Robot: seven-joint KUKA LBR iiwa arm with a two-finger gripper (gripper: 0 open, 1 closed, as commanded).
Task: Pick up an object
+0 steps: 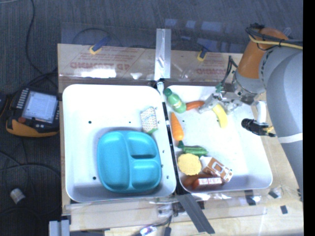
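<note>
My gripper hangs over the far part of the right bin. A yellow banana lies just below it, its upper end touching or tucked under the gripper. Left of the gripper are a small orange-red piece and a green bottle. A carrot lies along the bin's left wall. At the near left sit a green vegetable, a round yellow item, a brown-and-white box and a red packet.
The left bin holds a blue divided plate and a small patterned packet by the shared wall. The grey arm covers the right bin's far right corner. A control pendant lies on the floor at left.
</note>
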